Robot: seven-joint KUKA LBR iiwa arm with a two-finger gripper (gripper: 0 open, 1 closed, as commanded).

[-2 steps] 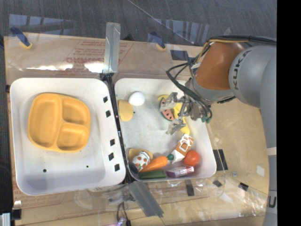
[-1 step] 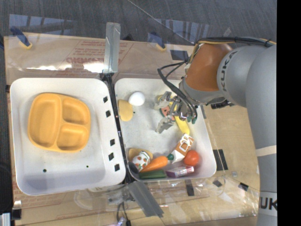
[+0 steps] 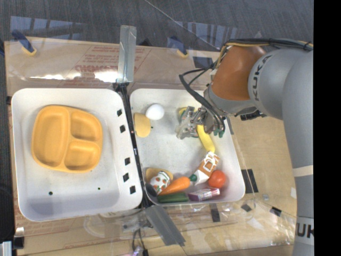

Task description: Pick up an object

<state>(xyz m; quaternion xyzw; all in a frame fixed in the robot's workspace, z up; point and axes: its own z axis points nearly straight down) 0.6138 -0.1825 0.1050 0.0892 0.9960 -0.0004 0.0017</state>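
Note:
My gripper [image 3: 196, 124] is low in the upper middle of the right bin [image 3: 168, 148], right at the top end of a yellow banana [image 3: 205, 138]. The banana lies lengthwise and runs from the gripper toward the bin's front right. Something small and greenish [image 3: 185, 111] shows just left of the gripper head. The arm's grey body and orange band [image 3: 234, 79] hang over the bin's back right corner and hide what lies beneath.
A white ball [image 3: 155, 111] and a tan round piece [image 3: 141, 125] sit at the right bin's back left. Along its front lie a printed cup [image 3: 159, 181], carrot [image 3: 179, 184], green vegetable [image 3: 172, 198], purple pack [image 3: 204, 194], tomato [image 3: 217, 179] and small carton [image 3: 207, 166]. The left bin holds a yellow divided plate [image 3: 66, 138].

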